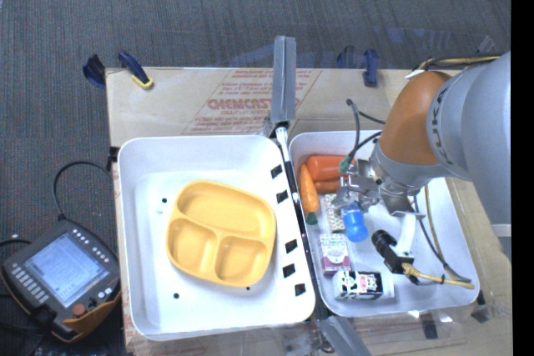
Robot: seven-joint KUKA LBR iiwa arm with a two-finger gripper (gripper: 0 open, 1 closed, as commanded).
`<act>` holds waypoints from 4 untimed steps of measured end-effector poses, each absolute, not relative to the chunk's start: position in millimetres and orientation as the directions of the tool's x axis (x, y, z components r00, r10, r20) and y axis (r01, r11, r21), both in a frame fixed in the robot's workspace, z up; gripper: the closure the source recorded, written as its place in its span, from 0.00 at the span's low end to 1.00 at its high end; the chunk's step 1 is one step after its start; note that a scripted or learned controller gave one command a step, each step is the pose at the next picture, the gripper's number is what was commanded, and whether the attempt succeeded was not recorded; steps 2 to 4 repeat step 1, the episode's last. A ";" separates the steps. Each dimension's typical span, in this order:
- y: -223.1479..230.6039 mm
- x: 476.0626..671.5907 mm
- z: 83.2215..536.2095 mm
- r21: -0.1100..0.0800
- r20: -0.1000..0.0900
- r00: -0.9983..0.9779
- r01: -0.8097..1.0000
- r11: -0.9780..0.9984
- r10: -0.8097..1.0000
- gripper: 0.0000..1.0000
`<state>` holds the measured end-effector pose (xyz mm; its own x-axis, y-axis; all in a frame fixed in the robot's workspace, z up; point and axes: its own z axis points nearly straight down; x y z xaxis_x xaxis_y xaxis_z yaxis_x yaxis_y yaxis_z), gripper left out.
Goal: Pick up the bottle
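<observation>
A yellow divided plate (pixel 221 232) lies in the left bin (pixel 133 179). In the right bin (pixel 463 213), the gripper (pixel 355 200) stands right over the blue-capped bottle (pixel 355 224); whether it grips the bottle cannot be told.

My arm (pixel 480 121) is a thick, rounded limb in smooth pale grey, its big outer shell catching a soft sheen. Above the wrist I see a broad orange band (pixel 415 125), glossy and domed, with a faint grey lettering strip at its edge that I cannot read. Below it the wrist narrows into a grey collar. The pincer (pixel 354 198) is a cluster of bare metal and dark fittings. A thin black cable (pixel 357 129) loops up from that cluster, and another dark cable (pixel 434 238) trails beneath the wrist.
</observation>
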<state>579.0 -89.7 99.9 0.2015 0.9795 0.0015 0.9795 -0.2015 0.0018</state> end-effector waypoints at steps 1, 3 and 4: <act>-24.1 577.3 301.2 -0.003 -0.001 0.143 0.990 -0.143 0.990 1.00; -24.1 577.3 301.2 -0.003 -0.001 0.143 0.990 -0.143 0.990 1.00; -24.1 577.3 301.2 -0.003 -0.001 0.143 0.990 -0.143 0.990 1.00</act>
